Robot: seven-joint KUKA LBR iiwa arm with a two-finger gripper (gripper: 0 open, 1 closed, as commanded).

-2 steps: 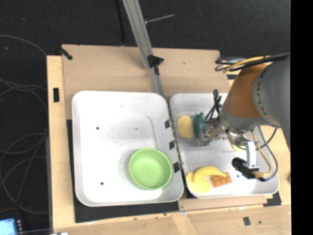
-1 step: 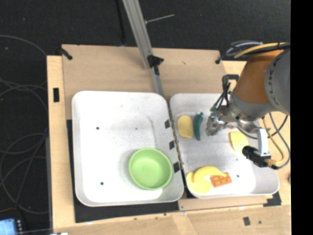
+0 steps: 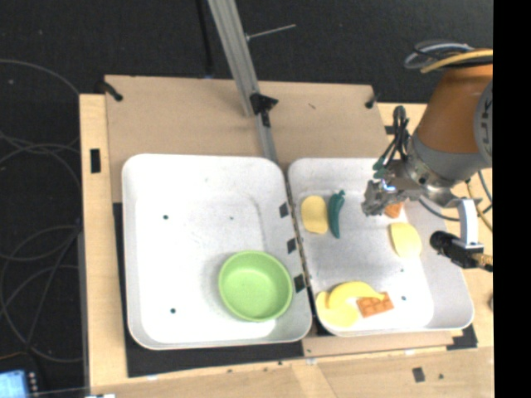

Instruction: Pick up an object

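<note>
One claw [image 3: 380, 202] hung just right of the green pepper [image 3: 336, 213] — I could not tell its grip — so it should drop slowly, straight down.

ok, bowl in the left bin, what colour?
Light green bowl, plain, no pattern. Shows clearly in the camera view, near the front of the left bin.

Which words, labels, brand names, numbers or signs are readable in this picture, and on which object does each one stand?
None can be read.
The round green plastic bowl, the yellow bowl, the orange waffle-like piece, the dark green pepper-shaped toy and both shallow white bins show no print.
The grey arm with the orange band shows no legible marking.
</note>
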